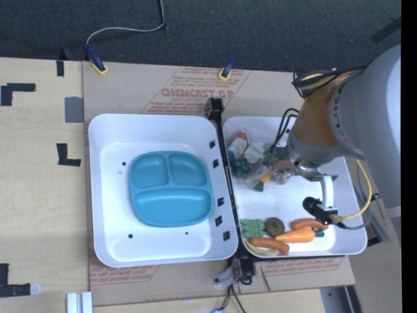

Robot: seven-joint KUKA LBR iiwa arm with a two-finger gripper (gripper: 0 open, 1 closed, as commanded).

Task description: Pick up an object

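My gripper [279, 166] reaches down into the right bin [345, 175], at the edge of a heap of small toys [249, 156] in the bin's upper left part. The heap includes a white and red piece and dark green pieces. The grey arm with its orange band [319, 119] covers the gripper from above. Along the bin's near edge lie orange carrots [292, 236], a green knobbly piece [252, 227] and a brown round piece [274, 225]. I see nothing lifted off the bin floor.
The left bin [107, 175] holds a blue divided plate [171, 188]. A black divider [223, 175] runs between the two bins. A black fitting with a yellow cable [316, 207] hangs by the arm over the right bin. Cardboard lies under both bins.
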